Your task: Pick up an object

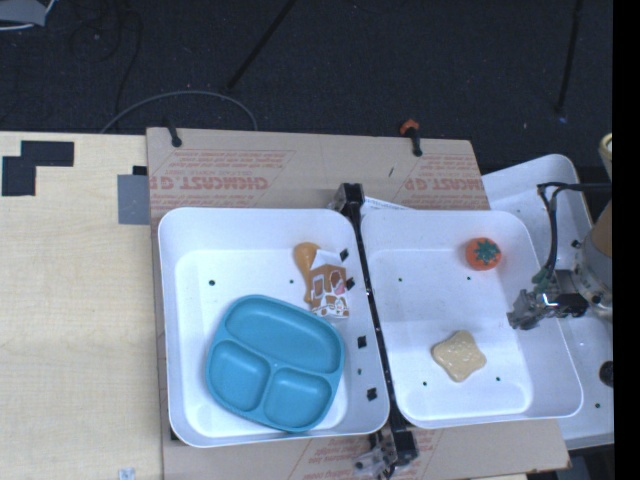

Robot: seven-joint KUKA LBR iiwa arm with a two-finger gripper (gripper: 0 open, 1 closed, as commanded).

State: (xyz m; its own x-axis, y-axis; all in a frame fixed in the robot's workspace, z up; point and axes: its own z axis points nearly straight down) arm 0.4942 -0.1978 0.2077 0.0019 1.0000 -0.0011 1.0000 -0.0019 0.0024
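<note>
The tool (522,313) is seen at the right bin's (440,408) right rim; its opening cannot be told.

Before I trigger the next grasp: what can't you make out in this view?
- Gripper: small and dark at the right bin's edge; finger state unreadable.
- Arm: cut off by the right edge.
- Printed item beside the blue tray: too blurred to identify.
- Tan object: type unclear.

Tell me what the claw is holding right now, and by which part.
Nothing. The claw sits at the right bin's right edge, apart from the cream sponge and the orange toy.
</note>
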